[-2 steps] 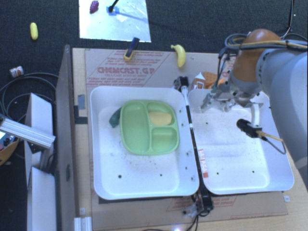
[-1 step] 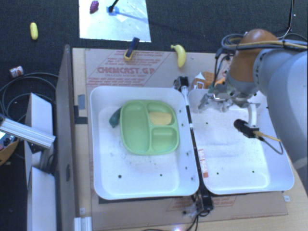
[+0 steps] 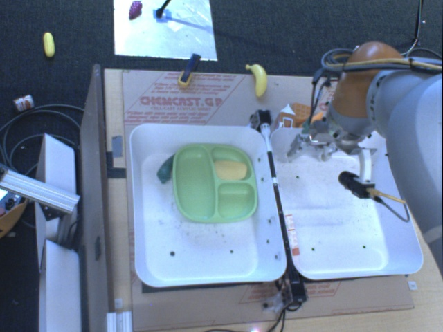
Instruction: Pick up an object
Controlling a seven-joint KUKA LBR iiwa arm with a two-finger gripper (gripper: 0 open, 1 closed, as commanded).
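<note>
Dark carpet [image 3: 291, 19], yellow piece [image 3: 48, 43] far left. Cardboard bench [image 3: 208, 99]. In left bin [image 3: 149, 254]: teal object [image 3: 165, 169] just beside green tray [image 3: 201, 199], yellow item [image 3: 230, 169] in tray's upper-right compartment. Arm [image 3: 401, 109] bent over right bin [image 3: 346, 254]; gripper [image 3: 308, 147] near back rim, grip cannot be told.

This looks like a robotics lab: a grey robot arm [image 3: 408, 109] over two shallow white bins [image 3: 208, 258] on printed cardboard [image 3: 208, 95], loose black cables [image 3: 28, 126], dark carpet [image 3: 291, 19].

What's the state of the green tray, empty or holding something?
Holding something. A yellow thing lies in the tray's upper right compartment. A dark thing lies outside it, beside its left edge.
</note>
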